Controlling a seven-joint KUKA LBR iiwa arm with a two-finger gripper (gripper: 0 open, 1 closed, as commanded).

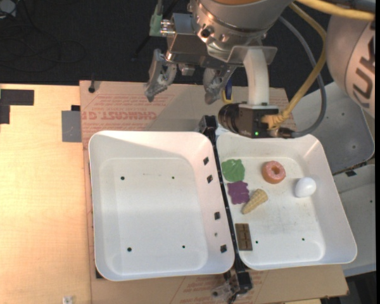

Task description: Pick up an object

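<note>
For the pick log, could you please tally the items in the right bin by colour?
Green: 1, green leafy toy
Purple: 1, purple grape bunch toy
Pink-orange: 1, ring doughnut toy
White: 1, white ball
Tan: 1, tan cone toy
Brown: 1, brown rectangular block
Total: 6

Red print on the cardboard sheet (123,109) under the bins appears reversed and cannot be read reliably

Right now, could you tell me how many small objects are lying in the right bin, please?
6: green piece, purple piece, cone, donut, white ball, brown block by the left wall.
</note>
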